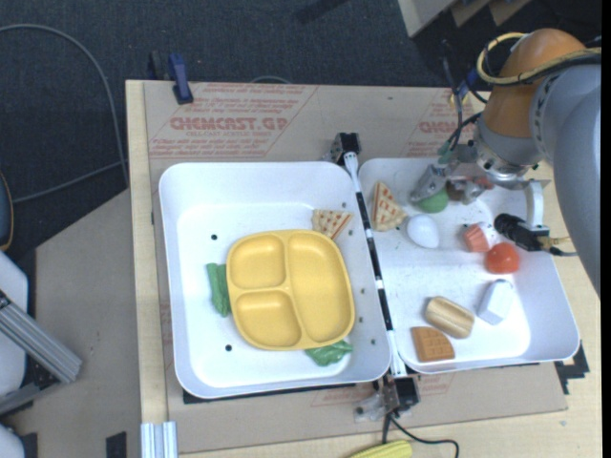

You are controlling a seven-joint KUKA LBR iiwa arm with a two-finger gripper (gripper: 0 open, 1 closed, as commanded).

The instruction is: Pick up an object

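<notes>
The gripper (447, 183) hangs low over the far end of the right bin (563, 324), at about twelve o'clock in that bin, with the grey arm and its orange band rising away toward two o'clock. Whether it is released or clenched I cannot tell; the metal parts blur together from here. A small green piece (431, 200) sits right under it, touching or nearly touching on the seven o'clock side, and that looks to me like the thing being gone after. I cannot see it held.

Just beyond, at seven o'clock from the gripper, lies a white egg (423, 231), close beside the green piece. A waffle wedge (386, 205) leans against the bin's left wall at nine o'clock. At four o'clock from the gripper are a small red block (475, 238) and a tomato (502, 258), near each other. Farther toward six o'clock sit a bread roll (449, 316), its long axis running from ten to four o'clock, a square cracker (431, 344) and a grey-white wedge (494, 302).

The left bin (181, 256) holds a yellow divided plate (289, 287), green leaves at its nine and five o'clock edges, and another waffle piece (331, 222). Both bins rest on the worktop (239, 122).

My guess is the coming move is a short drop and close on the green piece, with the egg near enough to be nudged.
</notes>
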